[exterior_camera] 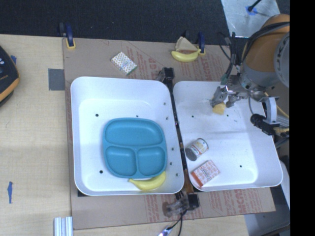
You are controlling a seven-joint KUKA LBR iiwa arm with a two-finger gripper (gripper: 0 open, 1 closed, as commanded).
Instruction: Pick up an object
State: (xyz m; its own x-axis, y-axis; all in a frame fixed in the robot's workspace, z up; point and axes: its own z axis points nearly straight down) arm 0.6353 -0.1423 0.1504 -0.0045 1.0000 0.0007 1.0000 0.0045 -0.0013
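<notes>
My gripper [223, 99] hangs over the back part of the right bin [256, 151], reaching in from the right. A small pale yellow block [219, 109] lies right at its tip, touching or nearly touching it. Whether the block is held is unclear. Nearer the front of this bin lie a small can [196, 148] on its side and a red and white packet [205, 172].
The left bin [86, 107] holds a blue divided plate [134, 146] and a banana [148, 182] at its front edge. Behind the bins, on the brown board, lie another banana [185, 55] and a patterned packet [123, 62].
</notes>
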